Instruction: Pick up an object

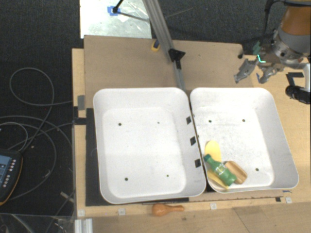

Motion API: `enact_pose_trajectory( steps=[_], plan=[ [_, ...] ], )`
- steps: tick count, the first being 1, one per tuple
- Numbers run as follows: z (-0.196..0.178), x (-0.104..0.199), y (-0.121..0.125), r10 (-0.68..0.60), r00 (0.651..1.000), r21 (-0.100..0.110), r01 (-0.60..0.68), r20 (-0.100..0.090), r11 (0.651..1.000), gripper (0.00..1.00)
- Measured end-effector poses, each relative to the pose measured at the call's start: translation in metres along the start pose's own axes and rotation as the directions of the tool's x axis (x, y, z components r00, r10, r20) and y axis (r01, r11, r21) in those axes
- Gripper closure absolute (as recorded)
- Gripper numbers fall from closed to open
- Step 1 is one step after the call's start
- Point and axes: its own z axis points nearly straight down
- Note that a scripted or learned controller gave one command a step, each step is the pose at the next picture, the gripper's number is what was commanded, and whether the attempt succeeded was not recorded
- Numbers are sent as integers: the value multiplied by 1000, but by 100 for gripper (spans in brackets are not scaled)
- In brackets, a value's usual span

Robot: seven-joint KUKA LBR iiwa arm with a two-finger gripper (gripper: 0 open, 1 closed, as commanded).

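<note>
A green bottle (219,169) lies in the front left corner of the right bin (272,130). It rests over a yellow banana-shaped piece (213,150) and beside a tan bun-like object (237,172). My gripper (255,73) hangs above the bench just behind the right bin's back edge, far from those objects. Its two fingers are spread apart with nothing between them.
The left bin (141,144) sits next to the right one, joined by black clips. A small orange-brown wooden piece (166,208) lies on the bench in front of the bins. A grey metal pole (163,28) slants in from the back. Cables lie on the floor at left.
</note>
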Motion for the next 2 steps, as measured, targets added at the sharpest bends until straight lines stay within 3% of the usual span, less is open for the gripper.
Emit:
enact_pose_trajectory(
  steps=[1,2],
  plan=[
    [-2,0,1,-2,1000,-3,2,2,1000,0],
    [60,1,2,1,1000,1,-1,1,1000,0]
  ],
)
